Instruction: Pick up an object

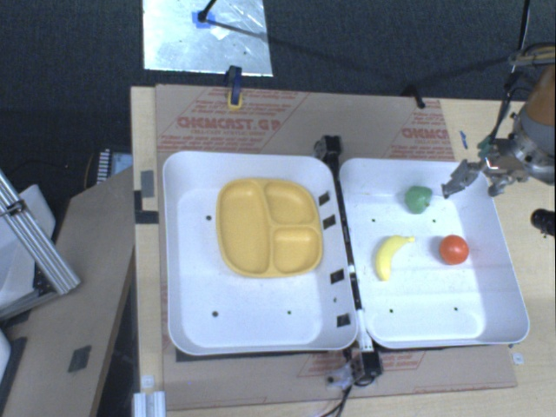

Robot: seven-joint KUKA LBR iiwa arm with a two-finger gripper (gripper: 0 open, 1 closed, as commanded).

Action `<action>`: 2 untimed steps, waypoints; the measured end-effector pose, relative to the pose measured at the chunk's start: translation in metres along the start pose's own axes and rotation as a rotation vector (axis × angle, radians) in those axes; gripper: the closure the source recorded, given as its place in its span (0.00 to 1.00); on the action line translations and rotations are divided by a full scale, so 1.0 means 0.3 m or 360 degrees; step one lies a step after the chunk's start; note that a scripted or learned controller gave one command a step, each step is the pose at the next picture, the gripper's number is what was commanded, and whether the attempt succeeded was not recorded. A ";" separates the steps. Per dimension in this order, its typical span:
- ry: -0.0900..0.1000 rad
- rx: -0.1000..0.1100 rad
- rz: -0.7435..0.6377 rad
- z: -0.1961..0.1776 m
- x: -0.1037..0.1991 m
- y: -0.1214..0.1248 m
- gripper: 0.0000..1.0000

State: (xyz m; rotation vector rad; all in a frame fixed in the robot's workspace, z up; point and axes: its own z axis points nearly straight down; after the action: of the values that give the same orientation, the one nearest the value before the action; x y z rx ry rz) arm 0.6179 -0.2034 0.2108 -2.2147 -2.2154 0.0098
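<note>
- Right bin (499, 320), white, shallow: front wall nearest the camera; holds three small items, all apart from one another.
- Left bin (187, 320), white: yellow divided plate (268, 227) lying flat near its middle.
- Banana (390, 254), yellow: right bin, left of centre.
- Tomato (453, 249), red-orange: right bin, just right of the banana.
- Green object (418, 199), rounded: right bin, far half.
- Gripper (473, 179): over the right bin's far right edge, beside the green object; fingers spread apart, nothing between them.
</note>
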 end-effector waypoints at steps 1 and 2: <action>-0.0004 -0.0020 -0.0005 -0.028 0.003 0.009 0.00; -0.0002 -0.0015 -0.0010 0.161 0.028 0.031 0.00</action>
State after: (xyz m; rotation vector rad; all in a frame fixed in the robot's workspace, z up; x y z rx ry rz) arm 0.6266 -0.1949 0.1623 -2.2128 -2.2279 0.0013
